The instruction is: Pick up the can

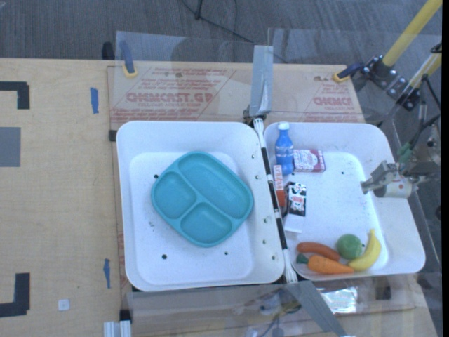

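**Can on its side at the back of the right bin, my claw off to the right**

The short red-and-white labelled can (pixel 309 161), as best I can read its shape, lies on its side on the floor of the right-hand shallow white bin (pixel 335 213), towards the far end. Just to its left stands a blue plastic bottle with a white cap (pixel 283 149), close to or touching the can; I cannot tell which. Nearer the camera, just beside the wall between the bins, lies a small black-and-white patterned carton (pixel 297 199), apart from the can.

My claw (pixel 367 185) hangs over the right side of the same bin, pointing left. It is well apart from the can, with bare white floor between us. Whether the claw is apart or together I cannot tell from this slant.

In the near right corner of my bin lies a cluster of produce: two orange carrots (pixel 324 257) side by side, a round green fruit (pixel 349 245) just behind them, and a yellow banana (pixel 369 253) curving against the fruit's right side.

The left-hand shallow white bin (pixel 133 188) holds a teal plastic plate with three compartments (pixel 202 199), lying flat near its middle. Both bins sit on a pale wooden bench (pixel 56 188).
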### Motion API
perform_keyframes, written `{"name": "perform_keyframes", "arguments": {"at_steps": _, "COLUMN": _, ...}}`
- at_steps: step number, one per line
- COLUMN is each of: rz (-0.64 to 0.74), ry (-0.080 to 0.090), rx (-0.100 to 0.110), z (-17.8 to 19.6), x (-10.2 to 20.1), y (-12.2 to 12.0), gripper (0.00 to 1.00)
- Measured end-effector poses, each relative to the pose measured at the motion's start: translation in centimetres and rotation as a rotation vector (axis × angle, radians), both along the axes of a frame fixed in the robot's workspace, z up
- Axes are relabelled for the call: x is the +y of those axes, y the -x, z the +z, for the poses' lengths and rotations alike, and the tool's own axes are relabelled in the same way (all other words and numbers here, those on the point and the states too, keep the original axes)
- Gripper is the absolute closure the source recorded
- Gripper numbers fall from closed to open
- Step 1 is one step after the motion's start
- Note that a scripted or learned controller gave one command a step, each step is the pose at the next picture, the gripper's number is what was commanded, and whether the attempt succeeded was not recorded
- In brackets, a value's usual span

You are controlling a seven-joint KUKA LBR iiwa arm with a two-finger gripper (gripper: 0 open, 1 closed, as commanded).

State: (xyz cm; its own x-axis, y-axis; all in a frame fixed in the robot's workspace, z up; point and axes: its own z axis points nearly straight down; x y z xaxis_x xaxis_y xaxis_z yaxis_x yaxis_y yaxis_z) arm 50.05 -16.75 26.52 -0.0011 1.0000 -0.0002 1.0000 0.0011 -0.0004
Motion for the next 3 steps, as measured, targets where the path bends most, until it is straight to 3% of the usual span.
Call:
{"name": "perform_keyframes", "arguments": {"at_steps": 1, "rz": 0.073, "ry": 0.002, "rx": -0.003, "z": -4.3, "x": -5.3, "y": -7.5, "gripper": 0.0}}
{"name": "perform_keyframes", "arguments": {"at_steps": 2, "rz": 0.04, "ry": 0.002, "rx": -0.002, "z": -11.1, "x": -5.6, "y": -12.2, "gripper": 0.0}}
{"name": "perform_keyframes", "arguments": {"at_steps": 3, "rz": 0.009, "ry": -0.023, "rx": 0.009, "z": -17.7, "x": -4.0, "y": -17.0, "gripper": 0.0}}
